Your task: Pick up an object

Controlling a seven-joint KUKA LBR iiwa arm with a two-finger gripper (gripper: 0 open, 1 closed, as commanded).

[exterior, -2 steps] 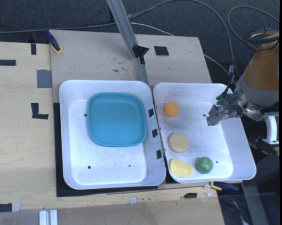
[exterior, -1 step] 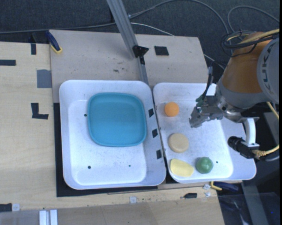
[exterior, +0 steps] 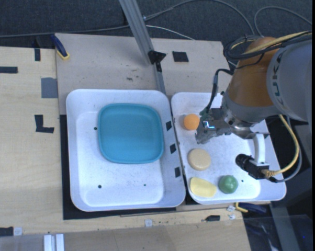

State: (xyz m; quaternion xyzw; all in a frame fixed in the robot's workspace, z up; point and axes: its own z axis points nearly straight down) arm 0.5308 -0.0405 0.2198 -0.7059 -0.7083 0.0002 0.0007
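Note:
The right bin (exterior: 262, 192) holds an orange ball (exterior: 191, 122) near its far left, a beige round piece (exterior: 199, 159) in the middle, a yellow piece (exterior: 202, 187) at the front left and a green ball (exterior: 228, 184) beside it. My gripper (exterior: 203, 135) hangs low in this bin, just right of the orange ball and just above the beige piece. Nothing is visible between its fingers.
The left bin (exterior: 84, 192) carries a blue square plate (exterior: 130, 132). A grey metal post (exterior: 142, 33) slants up from between the bins. Cables (exterior: 283, 166) loop along the arm at the right bin's right side.

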